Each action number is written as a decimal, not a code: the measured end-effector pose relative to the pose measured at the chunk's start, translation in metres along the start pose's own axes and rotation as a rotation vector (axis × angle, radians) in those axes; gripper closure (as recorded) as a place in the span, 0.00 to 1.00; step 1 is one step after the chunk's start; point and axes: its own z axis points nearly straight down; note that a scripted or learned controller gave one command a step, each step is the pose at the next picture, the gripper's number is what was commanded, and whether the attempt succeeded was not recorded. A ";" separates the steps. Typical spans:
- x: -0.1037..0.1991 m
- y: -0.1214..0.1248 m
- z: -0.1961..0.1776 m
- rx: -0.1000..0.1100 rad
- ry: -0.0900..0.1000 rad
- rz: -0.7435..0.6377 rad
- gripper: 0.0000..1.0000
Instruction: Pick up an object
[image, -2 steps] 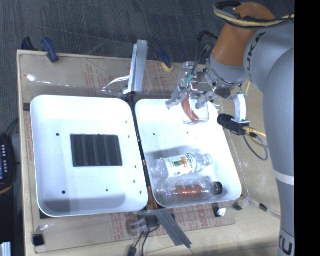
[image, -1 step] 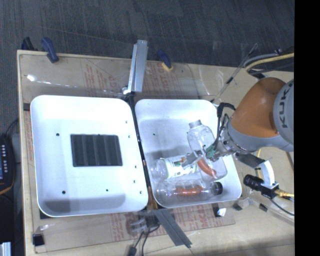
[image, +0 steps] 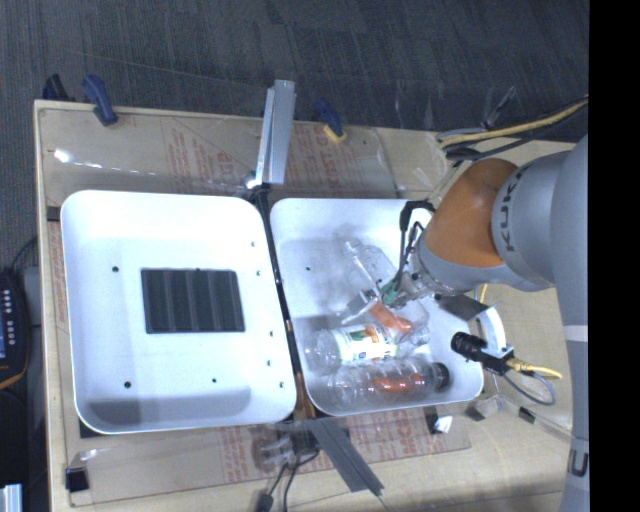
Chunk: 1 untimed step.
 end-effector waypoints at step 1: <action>0.000 0.001 -0.010 0.000 0.000 -0.003 1.00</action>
